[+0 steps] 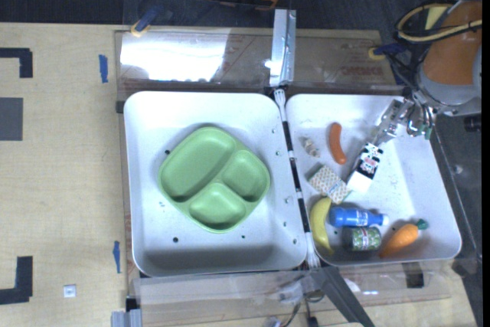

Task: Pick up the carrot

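The gripper [392,121], whose state cannot be told, should descend squarely over the carrot [401,237], avoiding the can [364,239].

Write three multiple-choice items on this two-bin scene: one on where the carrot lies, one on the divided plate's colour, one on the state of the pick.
1. Where is the carrot?
A. On the plate
B. Near corner of the right bin
C. On the bench outside the bins

2. What colour is the divided plate in the left bin?
A. Green
B. Blue
C. Red

3. How does the pick stand?
A. Carrot lifted clear of the bin
B. Carrot set on the plate
C. Carrot lying in the bin, apart from the claw

Answers: 1 B, it lies beside the small jar at the bin's near right corner. 2 A, the three-part plate is light green. 3 C, the claw is at the bin's far side, the carrot at the near side.
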Robot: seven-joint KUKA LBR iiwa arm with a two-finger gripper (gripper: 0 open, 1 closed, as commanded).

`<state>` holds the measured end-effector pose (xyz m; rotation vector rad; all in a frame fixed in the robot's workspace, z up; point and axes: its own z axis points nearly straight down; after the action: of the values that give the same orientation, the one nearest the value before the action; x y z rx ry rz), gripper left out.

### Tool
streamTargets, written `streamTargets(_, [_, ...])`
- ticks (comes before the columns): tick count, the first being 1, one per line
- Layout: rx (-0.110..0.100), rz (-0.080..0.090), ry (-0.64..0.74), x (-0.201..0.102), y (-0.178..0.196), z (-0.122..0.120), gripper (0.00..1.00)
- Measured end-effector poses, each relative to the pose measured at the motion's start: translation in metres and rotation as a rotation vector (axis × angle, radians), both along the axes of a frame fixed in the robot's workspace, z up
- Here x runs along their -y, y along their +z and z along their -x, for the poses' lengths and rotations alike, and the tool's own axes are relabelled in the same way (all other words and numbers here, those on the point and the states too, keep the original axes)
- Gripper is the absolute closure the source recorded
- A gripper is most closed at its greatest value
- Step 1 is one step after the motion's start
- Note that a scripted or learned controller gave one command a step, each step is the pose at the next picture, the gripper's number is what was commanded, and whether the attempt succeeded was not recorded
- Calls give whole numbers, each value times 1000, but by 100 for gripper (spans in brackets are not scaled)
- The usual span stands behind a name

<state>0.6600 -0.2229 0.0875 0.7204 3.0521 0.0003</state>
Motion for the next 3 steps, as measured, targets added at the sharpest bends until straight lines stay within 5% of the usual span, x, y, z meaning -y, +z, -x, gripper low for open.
streamTargets(1, [1, 1, 258, -1, 0, 0, 100])
streamTargets(2, [4, 3, 328, -1, 0, -3, 100])
streamTargets(3, [3, 4, 738, -1, 0, -2, 100])
